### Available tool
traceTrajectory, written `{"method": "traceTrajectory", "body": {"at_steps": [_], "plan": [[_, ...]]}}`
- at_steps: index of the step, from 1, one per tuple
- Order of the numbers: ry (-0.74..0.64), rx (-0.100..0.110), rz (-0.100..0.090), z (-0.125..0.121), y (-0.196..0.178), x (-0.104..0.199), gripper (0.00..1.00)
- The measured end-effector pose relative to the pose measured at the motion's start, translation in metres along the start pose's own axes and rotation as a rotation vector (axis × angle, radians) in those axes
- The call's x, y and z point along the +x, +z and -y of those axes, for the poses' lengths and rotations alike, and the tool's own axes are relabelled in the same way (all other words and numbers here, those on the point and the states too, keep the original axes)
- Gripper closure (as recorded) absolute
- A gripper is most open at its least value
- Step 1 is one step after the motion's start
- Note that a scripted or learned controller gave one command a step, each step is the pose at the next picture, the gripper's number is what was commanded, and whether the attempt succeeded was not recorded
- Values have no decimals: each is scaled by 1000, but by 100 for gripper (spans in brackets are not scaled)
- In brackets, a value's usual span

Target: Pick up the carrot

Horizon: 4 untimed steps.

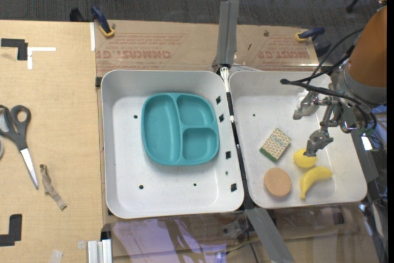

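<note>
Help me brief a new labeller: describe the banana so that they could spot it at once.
Find the white bin on the view's right, then its near right corner. The banana lies there, right of a round tan disc and just below a small yellow lump under the gripper. It alone is yellow, long and curved.

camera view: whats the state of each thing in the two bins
teal divided plate: flat in the left bin, nothing in its compartments
green packet: lying flat in the right bin
round tan piece: lying flat
banana: on its side
small yellow piece: just under the end effector
</note>
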State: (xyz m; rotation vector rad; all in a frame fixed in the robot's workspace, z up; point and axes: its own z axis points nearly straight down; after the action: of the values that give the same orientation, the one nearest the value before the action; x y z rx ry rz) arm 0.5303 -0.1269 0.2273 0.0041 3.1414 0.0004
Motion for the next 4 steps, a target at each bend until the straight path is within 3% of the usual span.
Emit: {"method": "traceTrajectory", "body": {"at_steps": [1,2,3,4], "plan": [[-111,-1,-2,-27,100,53,0],[-238,-1,0,-34,136,26,0],[-128,-1,-1,-26,136,41,0],[-133,-1,-1,-35,136,41,0]]}}
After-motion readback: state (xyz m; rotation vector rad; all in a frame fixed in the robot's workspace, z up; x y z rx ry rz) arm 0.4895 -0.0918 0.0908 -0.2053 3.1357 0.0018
